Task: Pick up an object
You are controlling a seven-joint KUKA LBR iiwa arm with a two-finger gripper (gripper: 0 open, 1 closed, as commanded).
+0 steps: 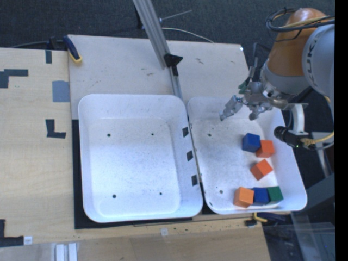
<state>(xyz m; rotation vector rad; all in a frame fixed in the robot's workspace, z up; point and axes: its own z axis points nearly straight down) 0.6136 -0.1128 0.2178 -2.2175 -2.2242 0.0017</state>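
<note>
- You see the left bin (133, 156), white and shallow, its floor speckled with dark flecks.
- The right bin (217, 156) sits touching it and carries six small cubes along its right side and near edge.
- The gripper (242, 109) hangs over the right bin's far edge, jaws spread, nothing between them.
- Mid-right, a blue cube (250, 142) touches an orange cube (265, 148); another orange cube (261, 169) lies just nearer.
- At the near right corner: orange cube (243, 197), blue cube (260, 195), green cube (274, 193) in a row.

The claw (240, 109) hangs over the right bin (217, 162) (six blocks (251, 142) lie inside).
</note>
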